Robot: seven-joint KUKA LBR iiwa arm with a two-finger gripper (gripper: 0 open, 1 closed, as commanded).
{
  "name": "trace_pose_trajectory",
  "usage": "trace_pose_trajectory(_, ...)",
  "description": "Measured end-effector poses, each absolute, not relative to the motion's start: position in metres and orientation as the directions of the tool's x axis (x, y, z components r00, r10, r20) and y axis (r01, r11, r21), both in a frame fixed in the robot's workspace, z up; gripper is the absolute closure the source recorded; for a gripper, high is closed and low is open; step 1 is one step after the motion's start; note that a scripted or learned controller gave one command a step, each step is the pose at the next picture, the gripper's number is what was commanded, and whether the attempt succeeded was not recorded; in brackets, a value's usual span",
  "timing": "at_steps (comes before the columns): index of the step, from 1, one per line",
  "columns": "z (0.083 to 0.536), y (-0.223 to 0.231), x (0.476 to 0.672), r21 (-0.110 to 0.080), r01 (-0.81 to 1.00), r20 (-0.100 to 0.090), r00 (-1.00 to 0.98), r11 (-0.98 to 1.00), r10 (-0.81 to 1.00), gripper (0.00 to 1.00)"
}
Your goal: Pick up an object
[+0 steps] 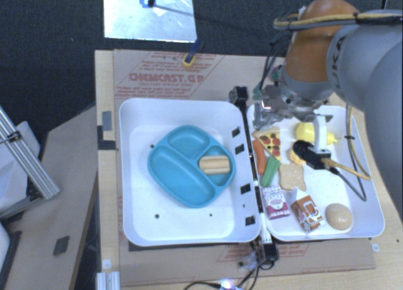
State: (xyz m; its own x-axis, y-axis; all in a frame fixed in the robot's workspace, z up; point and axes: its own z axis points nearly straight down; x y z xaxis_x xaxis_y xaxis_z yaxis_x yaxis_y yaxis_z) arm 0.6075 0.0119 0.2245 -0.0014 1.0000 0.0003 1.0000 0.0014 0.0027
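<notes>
Grey and orange, my arm comes in from the right and sets my tool (272,113) low over the far left corner of the shallow white right-hand bin (371,210). Whether the tool is released or clenched I cannot tell (the wrist hides it from above).

The nearest candidate, as I judge it, is the flat pizza-slice toy with red dots (271,140), lying just toward the camera from the tool, its point aimed down the bin. Beside it the orange carrot toy (259,151) and the green bean-like piece (271,170) lie with their long axes running along the bin's left wall, so closing across them would suit. Farther off sit a tan bread slice (291,176), two small printed cartons, one red and white (275,202), one orange (308,212), and a beige egg-shaped object (339,216); their print is too small to read.

The cardboard sheet (167,74) covering the tabletop carries red lettering, something like "OKMCAST", not wholly legible. The white left bin (135,219) holds a blue divided plate (182,175) with a tan roll (215,164).
</notes>
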Motion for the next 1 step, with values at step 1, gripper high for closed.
trace_pose_trajectory(1, 0.2293, 0.0278, 0.6022, 0.001, 1.0, 0.001, -0.005, 0.005, 1.0, 1.0)
